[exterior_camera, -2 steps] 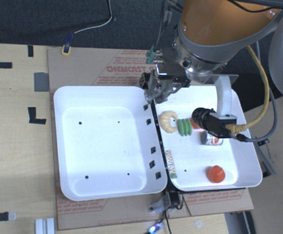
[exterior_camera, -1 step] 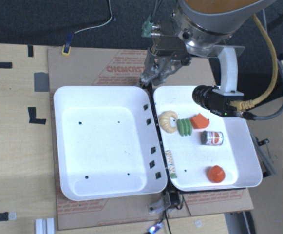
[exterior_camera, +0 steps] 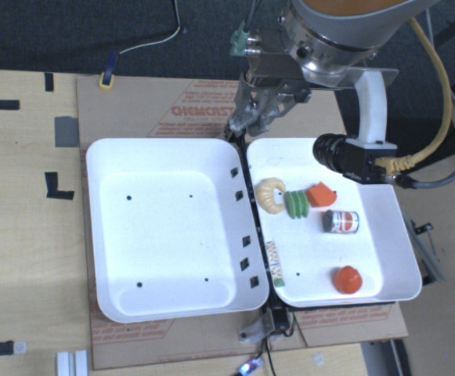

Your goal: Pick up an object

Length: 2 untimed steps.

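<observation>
The right bin (exterior_camera: 384, 210) holds several small objects. A beige ring (exterior_camera: 272, 195) lies near its left wall, touching a green ribbed piece (exterior_camera: 296, 204). An orange block (exterior_camera: 319, 195) sits just right of the green piece. A small can (exterior_camera: 341, 222) lies on its side below the block. A red-orange ball (exterior_camera: 348, 280) rests near the front edge. My gripper (exterior_camera: 240, 128) hangs over the back end of the divide between the two bins, up and left of the ring, with nothing seen in it.
The left bin (exterior_camera: 102, 210) stands beside the right one on a cardboard sheet (exterior_camera: 172, 112). A black cylindrical part of the arm (exterior_camera: 344, 157) overhangs the right bin's back edge. A yellow-tipped cable (exterior_camera: 108, 77) lies at the back left.
</observation>
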Motion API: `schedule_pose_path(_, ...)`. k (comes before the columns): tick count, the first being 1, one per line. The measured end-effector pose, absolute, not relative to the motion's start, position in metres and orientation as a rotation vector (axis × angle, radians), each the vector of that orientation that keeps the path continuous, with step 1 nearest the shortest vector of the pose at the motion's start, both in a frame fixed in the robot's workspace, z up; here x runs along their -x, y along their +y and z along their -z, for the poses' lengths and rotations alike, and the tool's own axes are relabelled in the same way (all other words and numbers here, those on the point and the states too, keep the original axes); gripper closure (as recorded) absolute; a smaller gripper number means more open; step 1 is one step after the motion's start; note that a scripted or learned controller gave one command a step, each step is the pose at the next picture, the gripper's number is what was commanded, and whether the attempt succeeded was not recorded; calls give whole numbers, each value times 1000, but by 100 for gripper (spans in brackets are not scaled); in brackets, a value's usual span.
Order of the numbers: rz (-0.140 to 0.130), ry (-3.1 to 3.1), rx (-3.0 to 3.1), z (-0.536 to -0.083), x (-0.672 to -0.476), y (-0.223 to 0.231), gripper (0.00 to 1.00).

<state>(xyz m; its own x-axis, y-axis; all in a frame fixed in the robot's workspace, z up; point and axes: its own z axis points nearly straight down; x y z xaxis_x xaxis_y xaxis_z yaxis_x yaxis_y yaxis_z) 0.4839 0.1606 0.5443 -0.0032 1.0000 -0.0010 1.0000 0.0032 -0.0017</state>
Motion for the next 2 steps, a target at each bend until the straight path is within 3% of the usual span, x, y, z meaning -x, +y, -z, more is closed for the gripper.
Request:
schedule_pose_path(1, -5, -2226, 2216, -554, -484, 161, 100)
schedule_pose_path(2, -29, -2214, 2217, -346, -481, 137, 100)
